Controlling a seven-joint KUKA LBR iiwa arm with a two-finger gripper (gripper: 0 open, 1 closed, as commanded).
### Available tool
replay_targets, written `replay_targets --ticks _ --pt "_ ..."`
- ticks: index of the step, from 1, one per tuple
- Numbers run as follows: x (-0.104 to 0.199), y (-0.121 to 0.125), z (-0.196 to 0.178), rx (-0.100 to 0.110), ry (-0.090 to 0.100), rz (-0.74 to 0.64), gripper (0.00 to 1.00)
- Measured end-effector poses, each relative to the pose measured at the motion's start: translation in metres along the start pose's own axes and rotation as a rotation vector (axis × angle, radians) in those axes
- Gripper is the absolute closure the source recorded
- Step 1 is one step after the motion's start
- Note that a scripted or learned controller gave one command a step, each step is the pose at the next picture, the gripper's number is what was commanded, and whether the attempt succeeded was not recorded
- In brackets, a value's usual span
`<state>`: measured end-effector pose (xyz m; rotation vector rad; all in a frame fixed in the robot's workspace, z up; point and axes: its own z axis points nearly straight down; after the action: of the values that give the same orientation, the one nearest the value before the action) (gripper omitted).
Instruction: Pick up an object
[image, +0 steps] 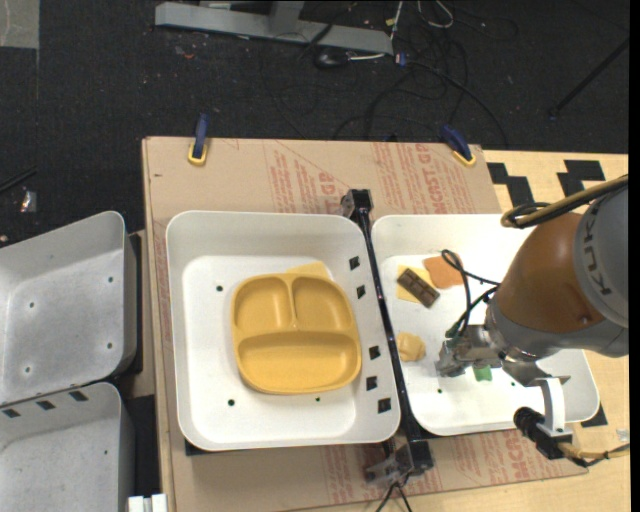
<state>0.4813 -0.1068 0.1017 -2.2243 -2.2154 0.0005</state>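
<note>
— Nearest, at the front edge of the table (250, 165): a black clamp (400, 462), set between the two bins.

— And the tool?

— Tool (458, 362) low over the front half of the right bin (470, 235), under the grey and orange arm (560, 290). Spread or pressed together? Cannot tell, too dark and small.

— Things to pick?

— Brown block (417, 287) first: oblong, dark, lying flat, long axis slanting from far left to near right. Sits beyond the tool and a little left of it, clearly apart.

— Others?

— Orange piece (443, 271), flat and wedge-like, just beyond the block's right end; touching or not, hard to say. Yellow chunk (411, 347), small, pale and lumpy, without a clear long axis, just beside the tool on its left. Green bit (483, 373) close against the tool's right side, partly hidden, shape unclear.

— Left bin (200, 420)?

— Holds a yellow divided plate (297, 335) with three compartments, lying about at its middle, well apart from the tool.
</note>
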Motion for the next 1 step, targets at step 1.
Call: replay_targets --ticks 1 --pt "-0.0013 0.0084 -0.0603 -0.007 -0.003 -0.006 1.0"
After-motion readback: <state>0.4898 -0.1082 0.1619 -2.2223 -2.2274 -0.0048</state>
